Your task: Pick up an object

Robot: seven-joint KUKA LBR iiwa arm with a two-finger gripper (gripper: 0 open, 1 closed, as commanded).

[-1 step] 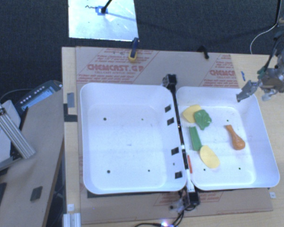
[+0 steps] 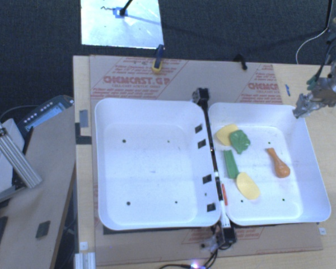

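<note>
As the arm waits at the far right corner of the right-hand shallow white plastic bin (image 2: 311,150), conditions are:

Gripper (image 2: 301,110): above that corner; finger spread cannot be told, nothing seen in it.
Orange gourd-shaped piece (image 2: 278,163): right of bin centre, lying apart from the rest; judged light, rigid, smooth; grasp across the narrow neck.
Green lumpy piece (image 2: 239,141): toward the bin's left wall, touching a yellow rounded block (image 2: 225,133).
Green flat stick (image 2: 231,164): below them.
Yellow oval piece (image 2: 248,186): nearest the bin's front; likely slippery.
</note>
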